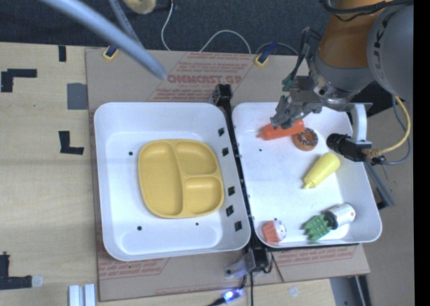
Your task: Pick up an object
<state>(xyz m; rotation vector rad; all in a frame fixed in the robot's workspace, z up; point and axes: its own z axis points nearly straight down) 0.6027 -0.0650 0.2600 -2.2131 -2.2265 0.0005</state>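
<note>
Two white bins sit side by side on the bench, and the gripper (290, 113) hangs over the far part of the right bin (282, 183). Its dark fingers (285, 118) point down onto an orange carrot-shaped toy (279, 130), which lies flat on the bin floor, long and tapered, bright orange, with its narrow end toward the divider between the bins. The fingertips meet the carrot's upper edge, but whether they are spread or clenched around it cannot be told from this angle. Just beside the fingers, past the carrot's thick end, lies a small round brown-and-orange piece (306, 139). Nearer the camera from the fingers rests a yellow squeeze bottle (320, 169), tilted. Well apart from the fingers, along the bin's near edge, are a green toy vegetable (317, 225), a white cylinder (342, 214) touching it, and a small orange-and-white item (272, 231). Across the divider, the left bin (114, 163) holds a yellow divided plate (180, 177).
</note>
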